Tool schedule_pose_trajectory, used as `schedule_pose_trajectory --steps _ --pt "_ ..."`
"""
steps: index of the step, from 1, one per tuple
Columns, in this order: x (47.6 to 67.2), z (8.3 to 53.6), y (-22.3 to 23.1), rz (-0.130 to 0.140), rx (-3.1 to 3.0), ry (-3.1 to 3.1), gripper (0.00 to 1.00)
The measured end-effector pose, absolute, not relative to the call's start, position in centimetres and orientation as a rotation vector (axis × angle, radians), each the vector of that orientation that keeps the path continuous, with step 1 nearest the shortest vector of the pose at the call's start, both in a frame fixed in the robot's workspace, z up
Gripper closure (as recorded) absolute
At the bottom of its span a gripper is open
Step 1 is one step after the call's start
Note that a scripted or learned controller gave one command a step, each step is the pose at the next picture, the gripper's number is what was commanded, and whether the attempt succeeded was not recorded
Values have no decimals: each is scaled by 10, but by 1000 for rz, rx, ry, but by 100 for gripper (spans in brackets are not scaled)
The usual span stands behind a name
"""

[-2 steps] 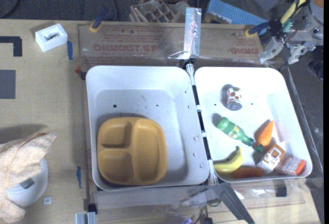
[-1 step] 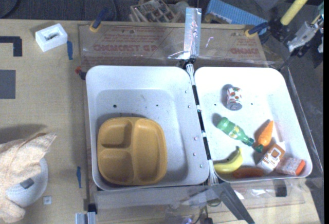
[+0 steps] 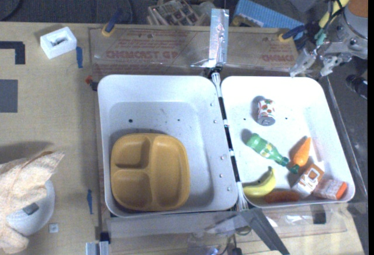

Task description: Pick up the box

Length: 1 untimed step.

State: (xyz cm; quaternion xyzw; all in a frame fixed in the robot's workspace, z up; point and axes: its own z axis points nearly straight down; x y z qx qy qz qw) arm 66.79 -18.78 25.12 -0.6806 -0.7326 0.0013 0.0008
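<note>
Camera view puts the box (image 3: 309,179) in the right bin's (image 3: 330,107) near right corner, touching a carrot (image 3: 301,151) and a sausage (image 3: 283,195). My gripper (image 3: 310,59) hangs beyond the far rim; its opening I cannot tell.

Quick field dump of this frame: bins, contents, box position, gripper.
left bin: yellow divided tray
right bin: can, green bottle, carrot, banana, box, orange packet, red item
box position: near-right corner, below the carrot's tip
gripper: beyond the right bin's far-right corner, apart from the box
</note>
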Motion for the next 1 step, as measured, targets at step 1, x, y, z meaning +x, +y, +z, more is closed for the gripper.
schedule_pose_trajectory --steps 1 --pt "638 139 -121 -1 -2132 -2309 0"
